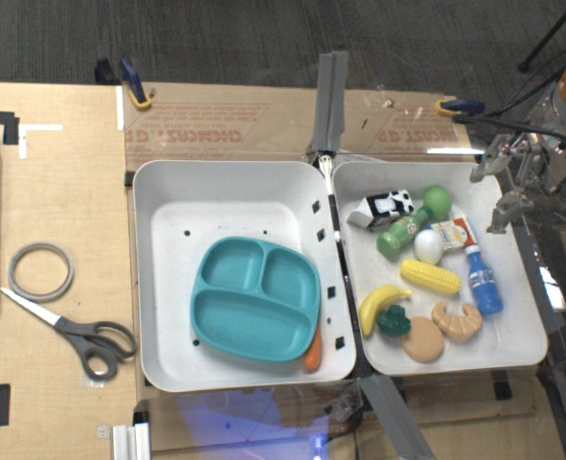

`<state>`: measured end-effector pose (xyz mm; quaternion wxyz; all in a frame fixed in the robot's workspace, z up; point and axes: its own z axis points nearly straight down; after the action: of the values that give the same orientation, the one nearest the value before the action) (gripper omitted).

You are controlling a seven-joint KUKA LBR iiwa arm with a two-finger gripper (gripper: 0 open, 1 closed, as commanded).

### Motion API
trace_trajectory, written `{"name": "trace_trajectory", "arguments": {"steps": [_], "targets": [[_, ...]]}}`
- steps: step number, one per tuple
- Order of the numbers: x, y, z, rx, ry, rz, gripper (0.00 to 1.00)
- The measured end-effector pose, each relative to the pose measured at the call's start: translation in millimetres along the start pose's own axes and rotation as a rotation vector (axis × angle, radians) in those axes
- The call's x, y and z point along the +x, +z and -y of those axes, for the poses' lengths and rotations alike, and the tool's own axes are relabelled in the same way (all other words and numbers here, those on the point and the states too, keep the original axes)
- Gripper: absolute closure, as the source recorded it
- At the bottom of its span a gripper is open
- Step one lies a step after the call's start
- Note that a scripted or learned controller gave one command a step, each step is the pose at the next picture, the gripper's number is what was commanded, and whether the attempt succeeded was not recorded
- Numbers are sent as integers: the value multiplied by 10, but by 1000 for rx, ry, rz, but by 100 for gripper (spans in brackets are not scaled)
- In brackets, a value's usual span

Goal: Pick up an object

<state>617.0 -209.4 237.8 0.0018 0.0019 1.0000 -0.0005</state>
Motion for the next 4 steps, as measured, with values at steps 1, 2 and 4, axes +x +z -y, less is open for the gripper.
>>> {"name": "trace_trajectory", "arguments": {"steps": [1, 2, 4], "targets": [[-84, 1443, 118, 1, 67, 2, 0], [344, 1450, 43, 0, 198, 0, 0], [1095, 1455, 118, 0, 257, -2, 0]]}}
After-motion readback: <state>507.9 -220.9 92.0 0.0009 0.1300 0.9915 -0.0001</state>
